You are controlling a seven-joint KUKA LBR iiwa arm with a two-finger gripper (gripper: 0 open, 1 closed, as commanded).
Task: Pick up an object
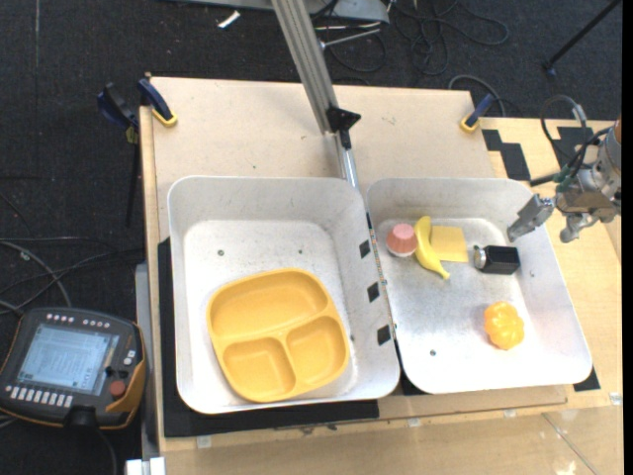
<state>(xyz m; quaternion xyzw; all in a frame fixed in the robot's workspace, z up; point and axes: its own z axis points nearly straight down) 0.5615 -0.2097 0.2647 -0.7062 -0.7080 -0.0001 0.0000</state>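
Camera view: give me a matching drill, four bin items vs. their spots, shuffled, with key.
Items:
1. divided yellow tray
2. pink round object
3. black and silver object
4. orange-yellow lump

Spots:
A. right bin, nearest its lower right corner
B. left bin
C. right bin, just left of the banana
D. right bin, right of the yellow block

Pairs: 1-B, 2-C, 3-D, 4-A
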